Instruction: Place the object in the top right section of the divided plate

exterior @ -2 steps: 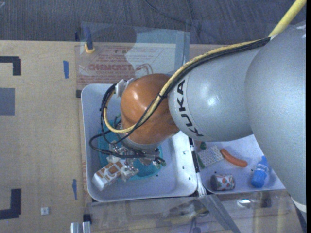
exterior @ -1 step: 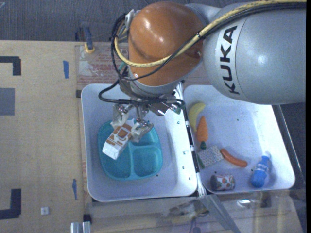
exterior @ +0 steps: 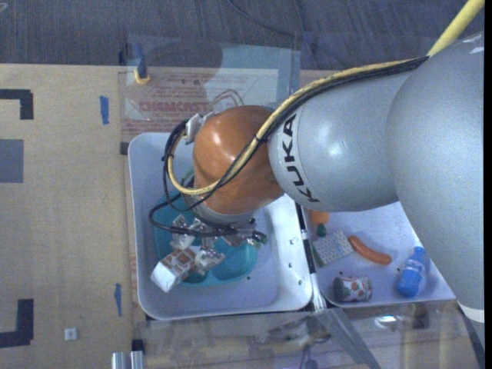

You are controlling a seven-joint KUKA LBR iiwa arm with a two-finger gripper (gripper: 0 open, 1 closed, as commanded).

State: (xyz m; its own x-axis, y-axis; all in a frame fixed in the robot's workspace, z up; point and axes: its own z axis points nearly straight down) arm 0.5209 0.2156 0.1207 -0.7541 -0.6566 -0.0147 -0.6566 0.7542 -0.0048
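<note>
The arm is smooth grey, with a glossy orange band above the wrist and a yellow cable running along it beside a black one. Both bins are white: the left bin holds a teal divided plate, and by that plate's lower-left edge sits a white block with a brown patch. In the right bin lie an orange carrot-like piece, a blue bottle, a grey speckled pad and a red-and-white patterned can. The bench is pale tan with black marks and blue tape strips.
</note>
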